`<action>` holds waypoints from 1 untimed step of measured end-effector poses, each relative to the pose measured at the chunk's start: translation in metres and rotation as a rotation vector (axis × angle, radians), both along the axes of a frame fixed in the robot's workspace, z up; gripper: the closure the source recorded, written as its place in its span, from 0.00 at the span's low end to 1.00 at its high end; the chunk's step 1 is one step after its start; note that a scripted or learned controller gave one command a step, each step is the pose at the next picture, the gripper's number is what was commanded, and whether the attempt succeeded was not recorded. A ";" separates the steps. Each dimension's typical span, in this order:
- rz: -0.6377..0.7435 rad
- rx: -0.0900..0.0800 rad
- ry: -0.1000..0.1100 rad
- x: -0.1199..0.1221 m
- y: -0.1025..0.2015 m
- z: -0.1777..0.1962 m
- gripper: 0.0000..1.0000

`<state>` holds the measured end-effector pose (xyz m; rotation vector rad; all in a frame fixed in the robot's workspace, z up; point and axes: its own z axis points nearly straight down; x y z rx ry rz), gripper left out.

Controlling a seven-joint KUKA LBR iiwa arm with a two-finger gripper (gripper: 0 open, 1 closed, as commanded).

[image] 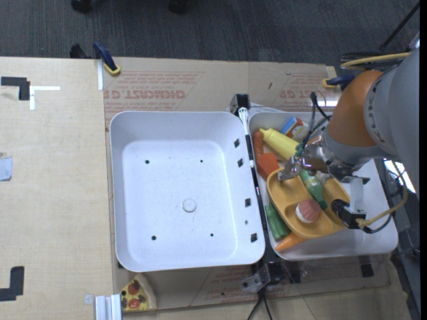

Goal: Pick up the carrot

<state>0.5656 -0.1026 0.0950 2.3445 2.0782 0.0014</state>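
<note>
An orange tapered carrot [288, 243] lies at the near edge of the right bin [373, 242], partly hidden under a yellow plate [283, 192]. My gripper [298, 164] hangs over the far rim of that plate, beside a yellow mustard bottle [279, 141] and above a green object [312, 185]. It is well back from the carrot and nothing orange shows in it. The wrist blocks the view of how the gripper stands.
In the right bin there are also an orange-red piece [267, 163], a blue item [288, 124], a green vegetable [276, 222] and a pink round item [307, 211] on the plate. The left bin [133, 179] holds a small disc [189, 206]. A toy pizza slice [135, 295] lies on the bench.
</note>
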 end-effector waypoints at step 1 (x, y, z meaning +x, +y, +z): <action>0.169 0.003 0.007 0.019 -0.058 0.028 0.00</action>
